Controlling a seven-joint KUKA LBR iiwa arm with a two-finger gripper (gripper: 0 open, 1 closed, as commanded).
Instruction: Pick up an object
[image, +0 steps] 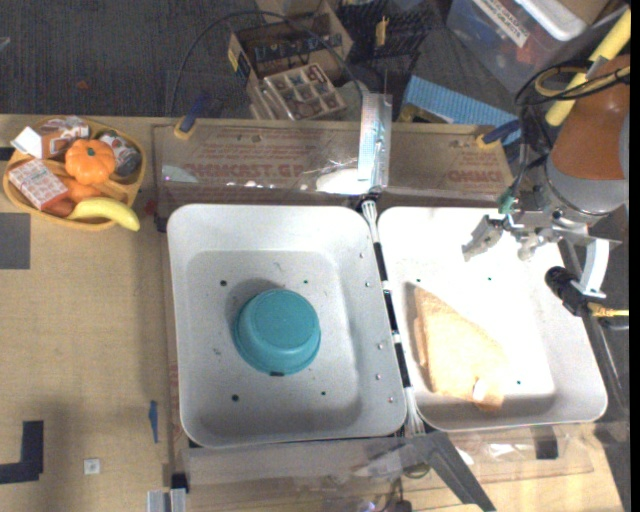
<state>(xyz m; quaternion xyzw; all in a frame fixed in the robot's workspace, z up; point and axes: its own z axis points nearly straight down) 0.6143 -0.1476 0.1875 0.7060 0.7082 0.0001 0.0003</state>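
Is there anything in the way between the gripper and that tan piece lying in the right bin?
Nothing visible stands between them. The gripper sits over the far part of the right bin, and the tan piece lies nearer the camera along the bin's left wall, with bare white floor in between. The teal bowl is in the left bin.

Position: fixed above the bench, well back.
Facing: down at a slant onto two shallow white plastic bins (190, 300), side by side.
Arm entry: grey arm with orange band (590, 140) at frame right.
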